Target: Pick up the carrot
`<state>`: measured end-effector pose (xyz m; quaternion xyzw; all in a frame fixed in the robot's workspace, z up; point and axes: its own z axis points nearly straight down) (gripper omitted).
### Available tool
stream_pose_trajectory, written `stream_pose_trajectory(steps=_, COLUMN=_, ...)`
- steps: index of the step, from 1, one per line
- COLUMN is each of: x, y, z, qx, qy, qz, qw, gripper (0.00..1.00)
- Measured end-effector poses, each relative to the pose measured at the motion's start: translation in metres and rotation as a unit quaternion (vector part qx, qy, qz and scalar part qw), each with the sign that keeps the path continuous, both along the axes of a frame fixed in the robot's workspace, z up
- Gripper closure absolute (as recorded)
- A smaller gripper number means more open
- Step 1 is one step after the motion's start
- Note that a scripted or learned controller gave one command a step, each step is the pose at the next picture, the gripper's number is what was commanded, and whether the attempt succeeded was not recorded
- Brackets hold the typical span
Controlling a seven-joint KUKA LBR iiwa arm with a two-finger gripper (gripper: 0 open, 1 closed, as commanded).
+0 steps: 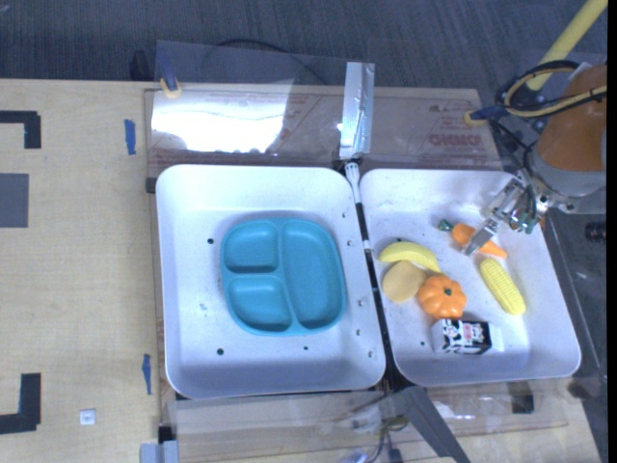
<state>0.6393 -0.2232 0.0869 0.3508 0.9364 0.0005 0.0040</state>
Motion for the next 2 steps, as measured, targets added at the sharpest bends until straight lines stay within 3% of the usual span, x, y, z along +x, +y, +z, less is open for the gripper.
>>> stream_pose_trajectory(steps=1, x=0.003, y=0.000, z=0.013, qx=-0.0010, qy=-0.006, qz=-0.001, qw=1.0000, gripper=1.00)
stream_pose_trajectory(steps=2, x=0.010, y=0.050, z=0.106, qx=0.0006, qy=-0.003, qz=-0.079, qw=0.9969, gripper=1.00)
